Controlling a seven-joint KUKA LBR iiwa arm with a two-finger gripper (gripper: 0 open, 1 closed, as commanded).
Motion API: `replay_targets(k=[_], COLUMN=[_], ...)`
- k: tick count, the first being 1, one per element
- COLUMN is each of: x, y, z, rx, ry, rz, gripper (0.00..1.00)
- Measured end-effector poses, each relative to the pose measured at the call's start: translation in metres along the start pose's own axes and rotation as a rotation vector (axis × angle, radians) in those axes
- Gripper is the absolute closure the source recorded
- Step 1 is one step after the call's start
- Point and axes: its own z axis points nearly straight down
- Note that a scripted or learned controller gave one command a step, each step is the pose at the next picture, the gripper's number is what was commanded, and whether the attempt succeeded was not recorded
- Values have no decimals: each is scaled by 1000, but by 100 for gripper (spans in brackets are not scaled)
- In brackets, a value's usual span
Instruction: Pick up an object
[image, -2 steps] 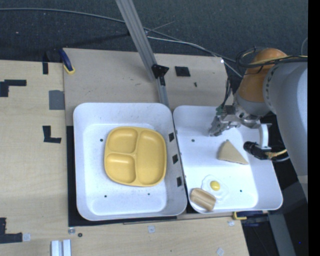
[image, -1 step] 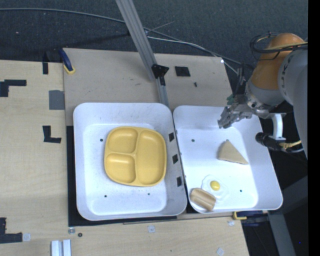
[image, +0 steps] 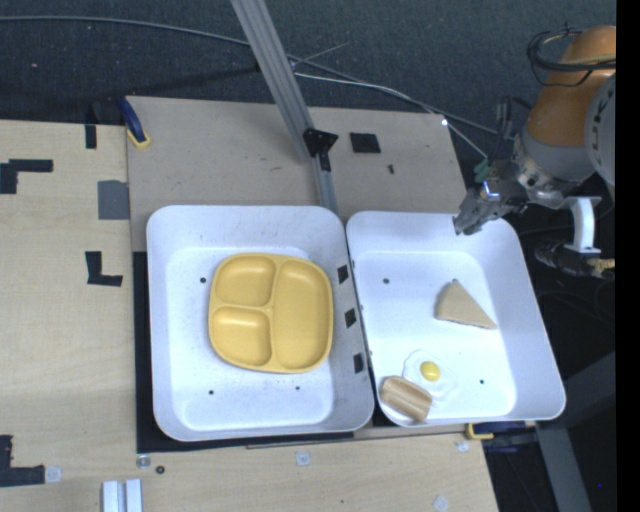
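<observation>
The right bin (image: 500, 250) holds a tan wedge-shaped piece (image: 462, 305) near its right side. A fried egg toy (image: 428, 373) lies toward the front, and a small brown bread roll (image: 405, 398) sits at the front left corner on the rim. My gripper (image: 472, 220) hangs over the back right corner of this bin, well behind the wedge, with nothing visible between its dark fingers. The left bin (image: 180, 250) carries a yellow divided plate (image: 271, 311) in its middle.
A grey metal post (image: 285, 85) slants up from between the bins at the back. Cables run across the dark floor behind the bench. Black tape marks and a blue-yellow clamp (image: 134, 124) lie on the wooden bench to the left.
</observation>
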Motion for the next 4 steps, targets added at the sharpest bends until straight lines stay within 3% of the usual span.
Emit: replay_targets(k=[1, 4], x=[0, 161], y=[1, 17], z=[-44, -14], rx=[2, 7], ry=[1, 3], rz=[-1, -5], gripper=[100, 100])
